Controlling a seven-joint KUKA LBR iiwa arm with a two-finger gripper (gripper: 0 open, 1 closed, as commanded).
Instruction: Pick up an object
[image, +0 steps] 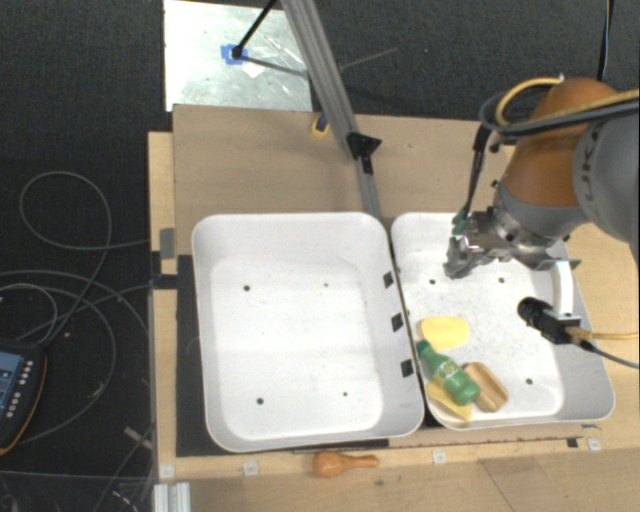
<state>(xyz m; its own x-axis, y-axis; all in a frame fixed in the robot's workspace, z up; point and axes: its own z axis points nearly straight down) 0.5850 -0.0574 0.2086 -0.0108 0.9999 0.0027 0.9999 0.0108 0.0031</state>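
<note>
The end effector (458, 262) is seen above the right bin (585, 400), nothing gripped. A yellow piece (445, 331), green bottle (450, 376) and wooden block (488, 387) are gathered near that bin's front edge.

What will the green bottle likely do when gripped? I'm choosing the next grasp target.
The green bottle lies on its side, so its rounded body may roll or slip if pinched off-centre. It touches the yellow piece and the tan block, so lifting it would likely nudge them. It looks small, probably light.
</note>
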